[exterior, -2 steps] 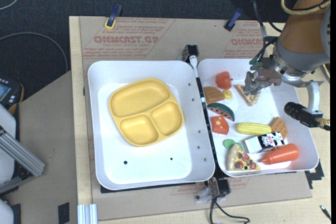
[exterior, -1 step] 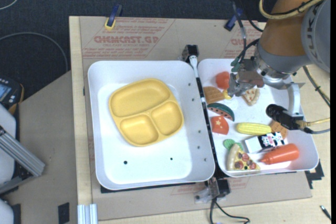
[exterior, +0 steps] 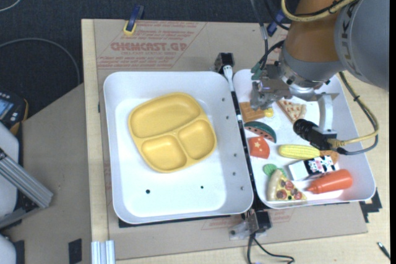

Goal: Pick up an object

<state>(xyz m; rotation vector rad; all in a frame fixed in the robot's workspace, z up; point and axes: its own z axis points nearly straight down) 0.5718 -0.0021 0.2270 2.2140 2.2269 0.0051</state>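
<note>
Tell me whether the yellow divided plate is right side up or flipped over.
Right side up: the yellow divided plate lies flat in the left bin with its three hollow compartments facing the camera.

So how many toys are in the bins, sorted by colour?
Yellow: 2, the divided plate and the corn cob
Red or orange: 4, the carrot, the red piece, the watermelon slice and the orange piece near the gripper
Pizza slices: 2, and
Black and white: 1, the small box
Total: 9
</note>
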